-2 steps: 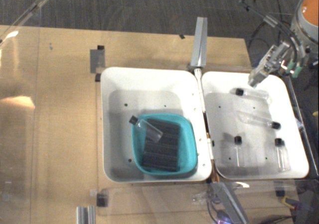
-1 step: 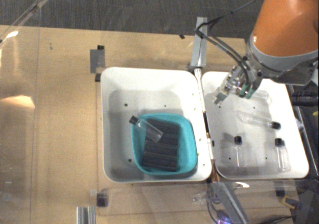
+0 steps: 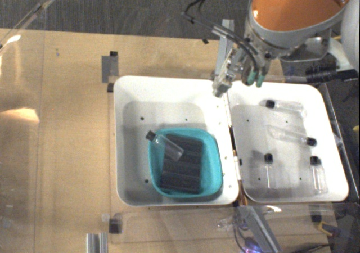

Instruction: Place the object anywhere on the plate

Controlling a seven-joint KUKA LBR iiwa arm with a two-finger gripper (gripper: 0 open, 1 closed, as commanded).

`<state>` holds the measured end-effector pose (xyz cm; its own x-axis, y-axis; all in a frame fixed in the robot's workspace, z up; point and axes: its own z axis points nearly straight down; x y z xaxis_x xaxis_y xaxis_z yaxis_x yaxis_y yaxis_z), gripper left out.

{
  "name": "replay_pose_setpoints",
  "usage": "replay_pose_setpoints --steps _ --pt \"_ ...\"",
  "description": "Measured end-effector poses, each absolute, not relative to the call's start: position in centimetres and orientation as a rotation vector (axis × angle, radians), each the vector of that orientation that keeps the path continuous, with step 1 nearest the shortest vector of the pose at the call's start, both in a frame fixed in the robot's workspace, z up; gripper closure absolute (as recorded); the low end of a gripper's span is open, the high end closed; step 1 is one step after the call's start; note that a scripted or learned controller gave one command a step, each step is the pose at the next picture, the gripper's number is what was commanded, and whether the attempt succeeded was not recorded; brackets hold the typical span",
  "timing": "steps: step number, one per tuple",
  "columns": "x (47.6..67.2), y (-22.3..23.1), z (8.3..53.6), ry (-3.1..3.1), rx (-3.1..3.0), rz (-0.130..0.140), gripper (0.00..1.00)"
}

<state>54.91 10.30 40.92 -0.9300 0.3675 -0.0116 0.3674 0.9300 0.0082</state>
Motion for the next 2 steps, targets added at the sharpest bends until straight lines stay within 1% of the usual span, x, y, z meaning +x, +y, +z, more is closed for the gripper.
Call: replay_pose_setpoints --steps 1,2 --pt "48.8 14.3 39.3 3.078 0.585 0.008 1.00" --pt "53.7 15.3 37.8 3.109 0.370 0.008 1.00"
